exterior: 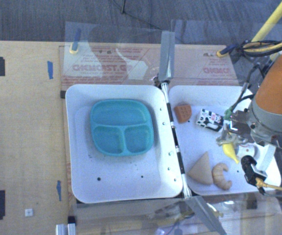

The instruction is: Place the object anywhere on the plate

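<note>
Plate (123, 134): a teal tray with three compartments, lying flat in the left bin (77, 180), bare of any object.
Arm (274, 94): comes in from 3 o'clock and hangs over the right bin (192, 94), its wrist above that bin's 3 o'clock side.
Claw (230, 141): low over the right bin, just beside or on a small yellow piece (230, 152); I cannot tell whether it is spread or pinching, as the wrist hides it.
Object: probably the yellow piece, in the right bin, well apart from the plate, which lies toward 9 o'clock of it.
Neighbours: a croissant (223, 176) and a tan wedge (201, 169) at 6 to 7 o'clock of the claw, a black-and-white box (209, 119) at 11 o'clock, and a brown biscuit (182, 112) near the divider.
Risk, grip: the yellow piece looks small and slick, so a shallow or off-centre pinch would likely let it slip on lifting.
Risk, crowding: the croissant lies near, so a descent slightly off toward 6 o'clock could nudge it or catch the wrong thing.
Risk, crossing: the raised rims (173, 131) between the bins stand in the way toward 9 o'clock; a low carry could knock the piece loose there.
Risk, release: letting go short of the plate would leave the piece on the white bin floor.
</note>
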Robot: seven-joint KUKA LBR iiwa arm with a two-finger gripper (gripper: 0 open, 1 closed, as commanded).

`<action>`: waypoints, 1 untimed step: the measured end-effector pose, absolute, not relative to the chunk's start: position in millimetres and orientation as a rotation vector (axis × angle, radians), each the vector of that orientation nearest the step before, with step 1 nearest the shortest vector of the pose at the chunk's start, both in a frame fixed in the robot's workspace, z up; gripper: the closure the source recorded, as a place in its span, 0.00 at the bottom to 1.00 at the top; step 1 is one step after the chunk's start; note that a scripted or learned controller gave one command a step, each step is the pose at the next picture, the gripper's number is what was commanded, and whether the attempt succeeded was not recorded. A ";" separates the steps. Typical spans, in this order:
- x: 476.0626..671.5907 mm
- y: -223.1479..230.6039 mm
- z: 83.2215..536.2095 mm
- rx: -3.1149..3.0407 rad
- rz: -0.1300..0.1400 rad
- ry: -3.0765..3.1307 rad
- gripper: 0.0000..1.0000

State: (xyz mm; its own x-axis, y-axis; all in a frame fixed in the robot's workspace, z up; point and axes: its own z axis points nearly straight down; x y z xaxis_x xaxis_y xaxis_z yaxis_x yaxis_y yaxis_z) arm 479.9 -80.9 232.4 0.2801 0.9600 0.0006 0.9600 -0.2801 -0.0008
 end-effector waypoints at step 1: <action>516.5 7.0 202.6 -2.194 0.000 -2.247 1.00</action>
State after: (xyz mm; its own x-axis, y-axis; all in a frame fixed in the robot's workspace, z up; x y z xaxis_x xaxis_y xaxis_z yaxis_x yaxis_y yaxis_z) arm 516.5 7.0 202.6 -0.0236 0.9997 0.0005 0.9997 0.0236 -0.0008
